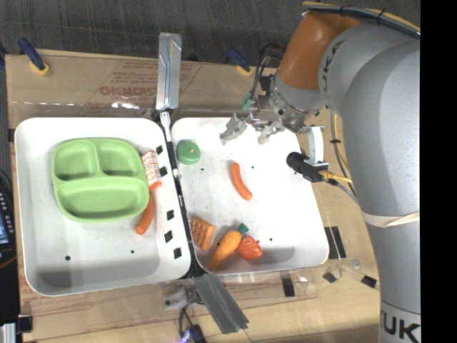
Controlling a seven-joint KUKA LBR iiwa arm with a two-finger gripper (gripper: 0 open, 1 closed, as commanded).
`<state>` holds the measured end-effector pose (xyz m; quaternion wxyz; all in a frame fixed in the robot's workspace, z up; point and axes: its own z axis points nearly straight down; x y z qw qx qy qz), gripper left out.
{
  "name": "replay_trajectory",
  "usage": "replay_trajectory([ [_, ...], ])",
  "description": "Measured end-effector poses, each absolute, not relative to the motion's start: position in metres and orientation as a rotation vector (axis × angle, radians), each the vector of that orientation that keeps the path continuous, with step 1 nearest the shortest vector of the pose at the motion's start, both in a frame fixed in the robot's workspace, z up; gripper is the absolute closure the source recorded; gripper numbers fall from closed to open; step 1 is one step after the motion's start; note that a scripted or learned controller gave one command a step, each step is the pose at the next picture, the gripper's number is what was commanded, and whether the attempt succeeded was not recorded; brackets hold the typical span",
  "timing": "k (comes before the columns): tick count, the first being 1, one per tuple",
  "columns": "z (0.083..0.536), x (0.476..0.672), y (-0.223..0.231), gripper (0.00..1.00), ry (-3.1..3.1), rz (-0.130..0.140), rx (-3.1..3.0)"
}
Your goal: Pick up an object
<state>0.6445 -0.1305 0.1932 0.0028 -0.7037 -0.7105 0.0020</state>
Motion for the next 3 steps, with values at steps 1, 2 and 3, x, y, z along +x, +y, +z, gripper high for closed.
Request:
replay_trajectory([
  [1,0.091,0.595,-0.166,0.00,-2.160,0.004,-2.277],
  [2,0.099,0.595,-0.166,1.00,-2.163,0.008,-2.270],
  [3,0.089,0.600,-0.136,1.00,-2.144,0.007,-2.287],
])
